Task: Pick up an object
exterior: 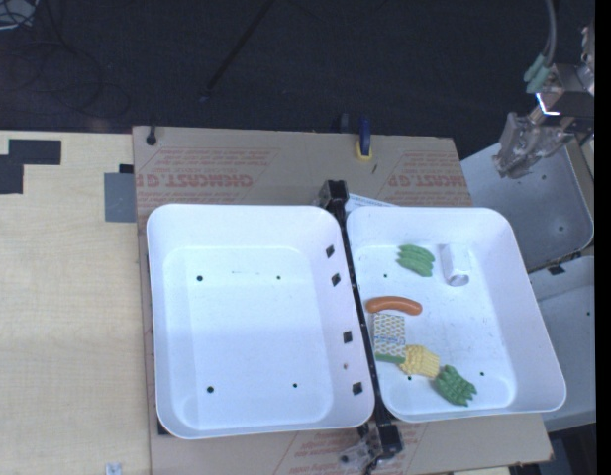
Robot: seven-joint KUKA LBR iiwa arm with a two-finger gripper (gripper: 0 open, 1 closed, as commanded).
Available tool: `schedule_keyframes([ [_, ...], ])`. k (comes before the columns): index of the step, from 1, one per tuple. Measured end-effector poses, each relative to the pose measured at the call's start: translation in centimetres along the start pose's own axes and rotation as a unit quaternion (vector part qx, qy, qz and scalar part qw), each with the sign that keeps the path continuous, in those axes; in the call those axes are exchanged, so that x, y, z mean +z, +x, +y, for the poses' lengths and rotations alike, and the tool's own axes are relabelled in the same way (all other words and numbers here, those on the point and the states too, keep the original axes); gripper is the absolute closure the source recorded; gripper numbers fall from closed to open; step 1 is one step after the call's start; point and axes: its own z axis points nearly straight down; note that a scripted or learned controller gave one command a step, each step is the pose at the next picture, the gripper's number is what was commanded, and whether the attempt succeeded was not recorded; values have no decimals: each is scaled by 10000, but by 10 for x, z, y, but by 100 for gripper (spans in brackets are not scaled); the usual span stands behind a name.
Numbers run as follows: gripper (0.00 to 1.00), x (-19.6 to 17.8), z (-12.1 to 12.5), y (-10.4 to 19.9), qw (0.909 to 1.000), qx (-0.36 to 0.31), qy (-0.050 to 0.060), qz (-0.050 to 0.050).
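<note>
Nearest the camera: black clamp hardware (374,448) at the front end of the seam between the two bins.

Left bin (176,404): bare white floor, a few small dark holes.

Right bin (543,379) holds all the items, front to back:
- dark green leafy piece (454,386), front right, long axis diagonal, running front-right to back-left.
- yellow corn cob (419,361), just beside the green piece on its left, cannot tell if touching; long axis roughly left-right with a slight tilt.
- checkered pale block (388,334), touching or overlapping the corn at its near right corner, long axis front to back; a thin green strip (388,358) shows at its near edge.
- orange sausage (394,306), just behind the block, lying flat, long axis left-right, ends pointing at the seam and at the bin's middle.
- grey cylinder (452,264), lying on its side toward the back, long axis front-back, one end facing the camera.
- light green pepper-like piece (416,258), left of the cylinder, apart from it, long axis diagonal.

Cardboard sheet (236,171) lies under both bins on the desk (57,315); blue-and-yellow clip (364,139) at its far edge.

Gripper (523,156) is far right, above a grey plate (543,216) outside the right bin, well apart from every item. Fingers: too small and blurred, cannot tell spread or pressed together. Nothing visibly held.
</note>
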Motion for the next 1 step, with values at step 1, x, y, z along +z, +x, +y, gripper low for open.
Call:
schedule_keyframes([
  [1, 100, -34, -4, 66, 10000, -2, 31, 4],
])
